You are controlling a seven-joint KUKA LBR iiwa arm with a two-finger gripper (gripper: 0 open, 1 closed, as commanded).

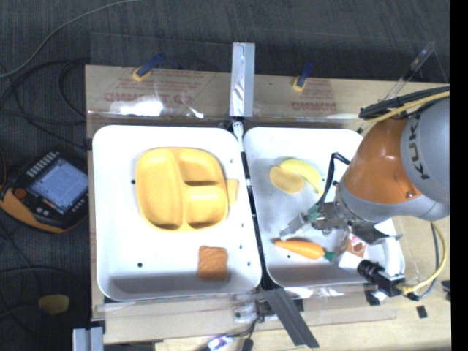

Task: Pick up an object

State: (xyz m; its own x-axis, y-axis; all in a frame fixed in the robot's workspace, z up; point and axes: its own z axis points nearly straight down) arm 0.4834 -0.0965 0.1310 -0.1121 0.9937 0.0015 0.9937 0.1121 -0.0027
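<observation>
White bins sat side by side on the desk (110, 97). The left bin (117, 269) held a yellow tray (179, 187) and a brown block (213, 262). The right bin (263, 262) held a carrot (300, 248) near its front and a yellow piece (292, 175) toward its back.

The arm (395, 174) reached over the right bin from the right. Its claw (311, 221) hung low, just above and behind the carrot. A thin finger (292, 229) pointed left toward the carrot's tip. Whether the claw was wide or narrow could not be told; the wrist hid most of it. Nothing was seen between the fingers.

Judged target: the carrot, being nearest. It lay flat, apart from the bin walls and from the yellow piece.

Risks noted:
- The carrot was round and tapered. A grip off its middle would likely squeeze it out sideways.
- The finger pointed near the carrot's narrow end. A descent there could push the carrot rather than straddle it.
- The bin floor was slick. A nudged carrot might slide toward the front wall.
- Cables (329, 174) by the wrist hung close to the yellow piece and could drag it.
</observation>
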